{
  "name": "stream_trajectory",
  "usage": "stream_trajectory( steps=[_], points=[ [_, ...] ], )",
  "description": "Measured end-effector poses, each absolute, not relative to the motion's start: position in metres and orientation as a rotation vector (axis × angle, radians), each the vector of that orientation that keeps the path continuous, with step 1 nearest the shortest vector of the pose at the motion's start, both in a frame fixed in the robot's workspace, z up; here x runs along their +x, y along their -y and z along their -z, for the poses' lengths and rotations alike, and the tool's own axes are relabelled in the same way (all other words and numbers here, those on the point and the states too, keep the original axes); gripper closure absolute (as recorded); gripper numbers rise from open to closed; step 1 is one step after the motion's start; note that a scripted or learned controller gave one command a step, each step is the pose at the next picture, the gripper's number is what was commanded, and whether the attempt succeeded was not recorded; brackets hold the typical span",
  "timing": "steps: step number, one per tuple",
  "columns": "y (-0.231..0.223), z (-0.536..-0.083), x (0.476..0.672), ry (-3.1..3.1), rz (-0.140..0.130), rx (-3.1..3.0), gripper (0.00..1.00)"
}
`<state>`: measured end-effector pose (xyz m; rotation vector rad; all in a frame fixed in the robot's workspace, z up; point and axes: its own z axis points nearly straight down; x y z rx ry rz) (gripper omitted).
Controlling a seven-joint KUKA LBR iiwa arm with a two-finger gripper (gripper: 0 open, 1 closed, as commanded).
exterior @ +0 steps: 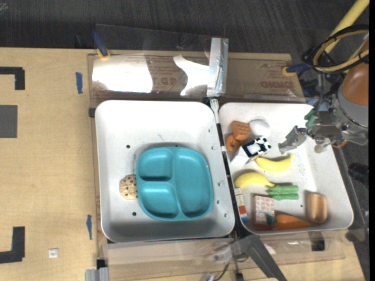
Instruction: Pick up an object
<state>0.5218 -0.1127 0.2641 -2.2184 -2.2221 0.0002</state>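
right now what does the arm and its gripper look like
The arm is grey metal with an orange band above the wrist. Yellow and black cables loop behind it. The gripper is grey and boxy, with a small green marking on its side.

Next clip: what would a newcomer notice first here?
Probably the teal divided plate in the middle of the left bin, with a speckled cookie against its left edge. Next, the right bin, crowded with toy food: two bananas, a carrot. The gripper hangs above it.
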Motion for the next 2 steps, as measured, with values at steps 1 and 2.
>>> stream_trajectory(
  steps=[1,2],
  points=[
    [0.086,-0.182,0.558,2.337,-0.005,-2.091,0.0],
    [0.115,-0.105,0.53,2.423,0.023,-2.032,0.0]
  ],
)
